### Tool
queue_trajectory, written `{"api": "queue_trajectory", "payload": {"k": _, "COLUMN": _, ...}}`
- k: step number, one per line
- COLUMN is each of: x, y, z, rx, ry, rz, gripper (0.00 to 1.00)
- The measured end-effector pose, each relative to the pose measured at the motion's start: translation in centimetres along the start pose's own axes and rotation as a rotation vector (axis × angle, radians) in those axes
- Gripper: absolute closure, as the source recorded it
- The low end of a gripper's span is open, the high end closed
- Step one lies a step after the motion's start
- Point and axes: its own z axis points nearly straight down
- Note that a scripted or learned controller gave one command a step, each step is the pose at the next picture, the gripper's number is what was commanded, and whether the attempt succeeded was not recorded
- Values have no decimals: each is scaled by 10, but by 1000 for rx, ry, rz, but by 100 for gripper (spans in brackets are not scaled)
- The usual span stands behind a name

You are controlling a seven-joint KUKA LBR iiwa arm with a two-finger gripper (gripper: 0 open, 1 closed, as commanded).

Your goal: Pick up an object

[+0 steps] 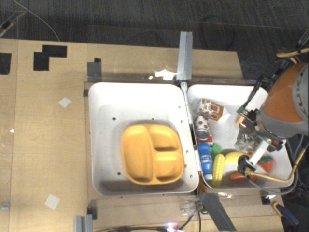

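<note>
Camera view, glossy yellow divided plastic tray point(152, 153), smooth white left bin point(104, 105)

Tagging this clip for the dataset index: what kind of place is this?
Likely a robotics lab pick test bench: two white bins side by side on a wooden bench, toys piled in the right one, and the arm over them.

Grey arm point(289, 100) reaches from right, wrist bent down, jaws low.
</note>
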Motion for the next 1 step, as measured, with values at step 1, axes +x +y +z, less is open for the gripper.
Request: {"api": "queue_trajectory", "payload": {"k": 1, "x": -50, "y": 35, "z": 25, "rx": 0, "ry": -2, "rz": -102, "gripper": 100}}
